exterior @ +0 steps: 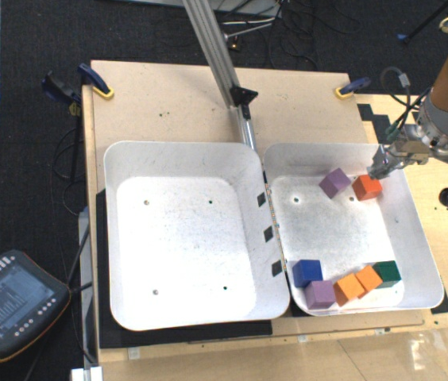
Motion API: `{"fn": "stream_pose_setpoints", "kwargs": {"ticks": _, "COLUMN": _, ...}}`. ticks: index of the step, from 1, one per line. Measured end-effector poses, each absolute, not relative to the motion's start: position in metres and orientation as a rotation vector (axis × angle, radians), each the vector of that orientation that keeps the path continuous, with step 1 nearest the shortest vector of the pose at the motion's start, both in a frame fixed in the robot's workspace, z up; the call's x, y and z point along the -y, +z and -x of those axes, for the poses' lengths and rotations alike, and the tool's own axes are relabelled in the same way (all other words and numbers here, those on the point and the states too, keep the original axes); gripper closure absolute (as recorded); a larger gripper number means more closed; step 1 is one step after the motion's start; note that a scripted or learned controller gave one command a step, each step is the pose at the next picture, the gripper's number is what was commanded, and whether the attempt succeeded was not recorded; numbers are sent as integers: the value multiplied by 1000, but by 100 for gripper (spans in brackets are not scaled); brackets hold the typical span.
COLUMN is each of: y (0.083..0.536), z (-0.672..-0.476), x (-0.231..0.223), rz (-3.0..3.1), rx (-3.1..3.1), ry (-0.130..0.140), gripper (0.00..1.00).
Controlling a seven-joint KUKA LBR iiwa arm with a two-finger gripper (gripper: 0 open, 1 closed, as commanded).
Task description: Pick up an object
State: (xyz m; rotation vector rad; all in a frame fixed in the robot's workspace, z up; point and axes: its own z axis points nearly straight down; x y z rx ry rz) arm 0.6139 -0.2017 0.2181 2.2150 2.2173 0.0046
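The right bin point(415, 252) holds several small blocks. A purple block point(335, 182) and an orange block point(367, 187) lie near its far right corner. Along its near edge sit a blue block point(307, 272), a second purple block point(320, 294), an orange block point(350, 286) and a green block point(387, 274). My gripper point(383, 165) hangs at the bin's far right rim, just above and right of the far orange block. Nothing shows between its tips.
The left bin point(129, 213) lies beside the right one on the wooden bench. A metal pole point(212, 42) slants in from the top down to the bins' shared far edge. Clamps point(97, 82) sit at the bench's far corners. A teach pendant point(9, 304) lies at lower left.
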Motion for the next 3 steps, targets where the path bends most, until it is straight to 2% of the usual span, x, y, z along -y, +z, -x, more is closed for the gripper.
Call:
{"fn": "stream_pose_setpoints", "kwargs": {"ticks": 1, "y": 249, "z": -615, "x": 202, "rz": -2214, "rx": -2221, "ry": 4, "gripper": 100}}
{"fn": "stream_pose_setpoints", "kwargs": {"ticks": 2, "y": 248, "z": -610, "x": 151, "rz": -2215, "rx": -2229, "ry": 0, "gripper": 100}}
{"fn": "stream_pose_setpoints", "kwargs": {"ticks": 3, "y": 235, "z": -614, "x": 95, "rz": -2214, "rx": -2231, "ry": 1, "gripper": 100}}
